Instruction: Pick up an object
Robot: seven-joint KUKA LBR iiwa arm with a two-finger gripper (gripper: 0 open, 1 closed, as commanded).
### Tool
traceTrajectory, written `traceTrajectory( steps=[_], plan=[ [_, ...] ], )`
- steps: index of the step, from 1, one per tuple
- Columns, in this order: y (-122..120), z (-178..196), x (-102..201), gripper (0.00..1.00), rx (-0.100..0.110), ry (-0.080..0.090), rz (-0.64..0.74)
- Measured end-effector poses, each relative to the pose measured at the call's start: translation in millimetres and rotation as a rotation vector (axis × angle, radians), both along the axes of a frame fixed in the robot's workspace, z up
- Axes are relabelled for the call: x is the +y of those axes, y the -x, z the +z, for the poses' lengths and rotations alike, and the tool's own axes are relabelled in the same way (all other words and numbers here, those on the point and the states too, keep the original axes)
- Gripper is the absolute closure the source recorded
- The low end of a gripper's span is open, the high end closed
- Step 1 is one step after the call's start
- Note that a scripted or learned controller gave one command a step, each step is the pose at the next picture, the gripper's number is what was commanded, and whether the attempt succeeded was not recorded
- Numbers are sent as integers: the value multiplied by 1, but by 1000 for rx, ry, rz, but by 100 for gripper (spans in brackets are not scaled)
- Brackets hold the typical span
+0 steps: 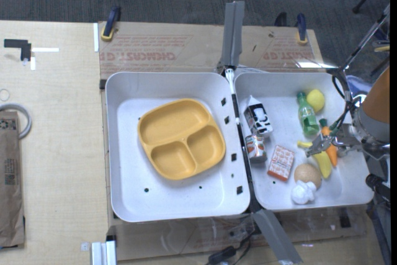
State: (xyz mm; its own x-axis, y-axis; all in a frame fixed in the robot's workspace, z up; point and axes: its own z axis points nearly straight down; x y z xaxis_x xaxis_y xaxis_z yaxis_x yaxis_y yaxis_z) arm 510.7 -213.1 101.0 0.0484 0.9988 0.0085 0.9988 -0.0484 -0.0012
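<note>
White ball (302, 194) near low tool (322, 144).

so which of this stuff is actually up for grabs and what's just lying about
In play, right bin:
- gripper
- banana
- green bottle
- lemon
- red box
- small can
- black and white carton
- white ball

Lying about:
- yellow divided plate in left bin
- blue clamps
- brown bag
</note>
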Motion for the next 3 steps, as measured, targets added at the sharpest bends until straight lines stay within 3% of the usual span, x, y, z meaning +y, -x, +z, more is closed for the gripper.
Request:
traceTrajectory(
  steps=[1,2,3],
  plan=[
    [-2,12,-4,100,-7,8,-5],
    [-68,74,83,100,3,9,-86],
    [-82,114,161,100,4,11,-263]
  ],
)
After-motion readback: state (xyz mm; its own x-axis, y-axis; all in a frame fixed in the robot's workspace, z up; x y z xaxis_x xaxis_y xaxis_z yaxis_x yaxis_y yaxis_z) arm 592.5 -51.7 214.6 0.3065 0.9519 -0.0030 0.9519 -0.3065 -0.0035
